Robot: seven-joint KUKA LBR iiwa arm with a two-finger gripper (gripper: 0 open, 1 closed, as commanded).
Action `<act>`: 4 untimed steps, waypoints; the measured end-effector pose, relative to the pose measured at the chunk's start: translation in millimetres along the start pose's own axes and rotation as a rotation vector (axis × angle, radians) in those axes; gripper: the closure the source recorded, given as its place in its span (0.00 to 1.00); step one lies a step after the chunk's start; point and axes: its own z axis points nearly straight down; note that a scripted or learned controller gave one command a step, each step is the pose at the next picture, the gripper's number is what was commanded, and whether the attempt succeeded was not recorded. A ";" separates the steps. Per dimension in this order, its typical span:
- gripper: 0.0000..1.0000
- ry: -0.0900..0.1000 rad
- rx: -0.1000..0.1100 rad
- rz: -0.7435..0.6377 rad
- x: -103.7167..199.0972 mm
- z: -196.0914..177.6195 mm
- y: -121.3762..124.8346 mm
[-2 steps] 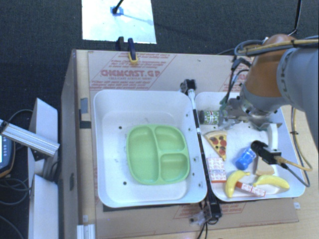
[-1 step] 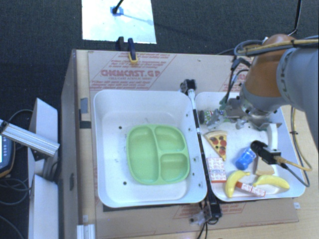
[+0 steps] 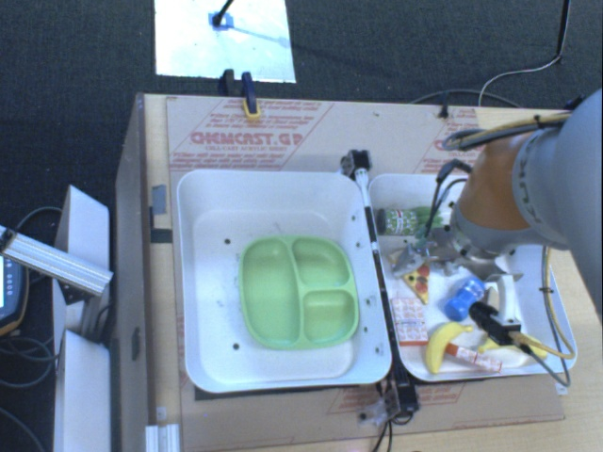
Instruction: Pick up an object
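Arm (image 3: 528,191) over cluttered right bin (image 3: 556,295) (fingers perhaps hidden).

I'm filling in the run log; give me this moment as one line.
arm: over right bin | gripper: low among items, nothing seen held | nearby: bottle, banana, blue object | left bin: green divided plate

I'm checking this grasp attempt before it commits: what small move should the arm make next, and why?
Probably a short straight descent. The pincer hangs low in the right-hand white bin, over flat packets beside the green-labelled bottle, while the blue cap-like object and yellow banana lie nearer the camera.
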 end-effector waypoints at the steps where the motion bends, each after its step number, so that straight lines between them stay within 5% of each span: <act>1: 1.00 0.001 -0.001 -0.002 0.2 -10.7 0.7; 2: 1.00 0.001 -0.004 -0.004 54.1 -117.9 24.3; 3: 1.00 -0.001 0.000 -0.001 0.5 -97.9 64.9; 4: 0.00 0.000 -0.001 -0.002 1.4 -98.2 65.2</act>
